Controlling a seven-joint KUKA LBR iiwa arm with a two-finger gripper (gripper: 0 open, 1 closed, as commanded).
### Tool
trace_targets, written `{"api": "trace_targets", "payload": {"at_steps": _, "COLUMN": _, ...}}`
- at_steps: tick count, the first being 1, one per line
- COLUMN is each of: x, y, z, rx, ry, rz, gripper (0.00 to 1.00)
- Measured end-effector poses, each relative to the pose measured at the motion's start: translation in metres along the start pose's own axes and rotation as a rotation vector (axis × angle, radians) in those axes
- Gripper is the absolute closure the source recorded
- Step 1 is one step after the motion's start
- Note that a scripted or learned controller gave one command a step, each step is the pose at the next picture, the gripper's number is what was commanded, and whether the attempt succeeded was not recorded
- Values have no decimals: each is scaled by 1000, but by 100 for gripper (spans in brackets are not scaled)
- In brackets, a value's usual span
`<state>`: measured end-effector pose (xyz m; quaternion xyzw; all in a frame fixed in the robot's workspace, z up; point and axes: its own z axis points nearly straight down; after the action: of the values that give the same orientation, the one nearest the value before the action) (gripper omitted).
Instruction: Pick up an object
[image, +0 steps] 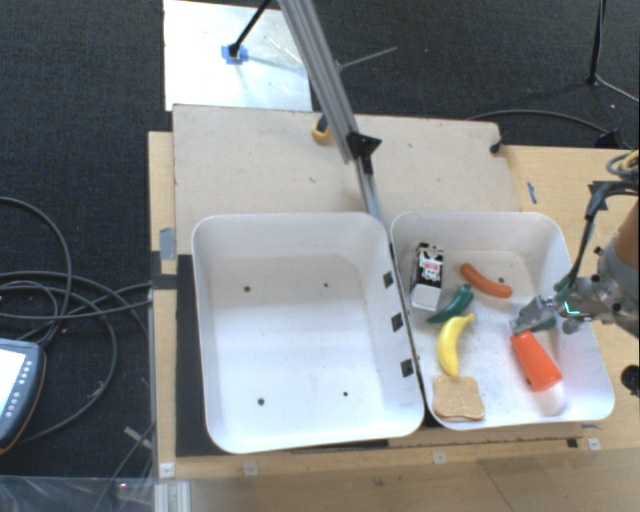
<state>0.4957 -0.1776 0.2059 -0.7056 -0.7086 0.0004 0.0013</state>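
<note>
The orange carrot-shaped toy (537, 365) lies just at six o'clock of the tool (533, 318), long axis eleven-to-five; the tool's opening cannot be told.

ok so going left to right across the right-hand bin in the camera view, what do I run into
small black and white carton → toast slice → hot dog sausage → orange and white bottle → pincer. The green pepper and the banana sit between the carton and the sausage, overlapping the toast's span, so I left them out.
</note>
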Motion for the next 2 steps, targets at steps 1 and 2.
{"api": "trace_targets", "payload": {"at_steps": 1, "x": 0, "y": 1, "z": -1, "rx": -4, "ry": -1, "rz": 1, "gripper": 0}}
{"api": "trace_targets", "payload": {"at_steps": 2, "x": -1, "y": -7, "z": 43, "rx": 1, "ry": 0, "rz": 4, "gripper": 0}}
